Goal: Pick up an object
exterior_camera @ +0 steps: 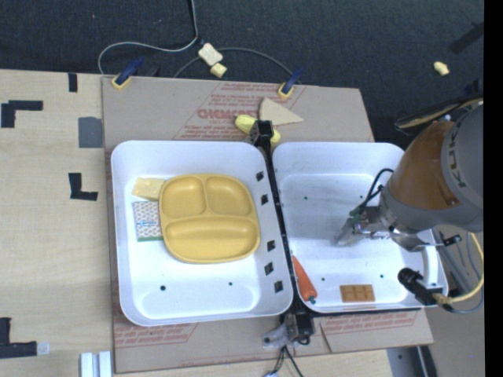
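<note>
bench: pale wood surface (47, 234) filling the left of the frame, with black tape marks; dark floor along the top.
cardboard sheet: brown sheet (228, 108) under both bins, printed in red; we cannot read the lettering.
arm: grey kuka arm (440, 183) with its orange band, entering at centre right and bent down into the right bin.
left bin: white bin (196, 301), left of centre.
right bin: white bin (330, 163), right of centre, joined to the left one along a black clipped seam.
yellow tray: three-compartment tray (211, 217) in the left bin, upper middle.
gripper: gripper (351, 232) low over the right bin's floor, mid-bin; we cannot tell from this angle how its tip is set, and we see nothing held.
patterned card: small card (146, 219) touching the tray's left edge; its print is too small to read.
pale block: yellowish piece (147, 188) just above the card.
carrot: orange carrot (304, 281) along the right bin's lower left wall.
brown waffle: small gridded tile (357, 293) near the right bin's lower edge, below the gripper and apart from it.
step in hand: we judge this the descent or search for a grasp; no object lifted yet.
next move: we judge the gripper must shift toward the lower edge, onto the waffle or carrot, close and lift.
</note>
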Available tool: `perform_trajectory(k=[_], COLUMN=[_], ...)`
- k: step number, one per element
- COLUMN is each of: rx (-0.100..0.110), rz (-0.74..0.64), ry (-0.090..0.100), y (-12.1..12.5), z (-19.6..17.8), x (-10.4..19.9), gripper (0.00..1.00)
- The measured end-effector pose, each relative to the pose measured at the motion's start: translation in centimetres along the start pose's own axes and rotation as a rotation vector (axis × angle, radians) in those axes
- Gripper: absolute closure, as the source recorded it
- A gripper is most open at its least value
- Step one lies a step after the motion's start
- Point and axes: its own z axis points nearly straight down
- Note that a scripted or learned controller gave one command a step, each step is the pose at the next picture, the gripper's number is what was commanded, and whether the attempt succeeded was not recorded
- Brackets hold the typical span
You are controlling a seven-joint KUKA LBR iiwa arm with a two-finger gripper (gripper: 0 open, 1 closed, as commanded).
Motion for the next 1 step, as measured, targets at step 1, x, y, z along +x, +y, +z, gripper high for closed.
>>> perform_trajectory(k=[1], rx=[0.011], rz=[-0.004], ry=[0.007], y=[6.67], z=[-13.05], x=[-2.75], gripper=[1.00])
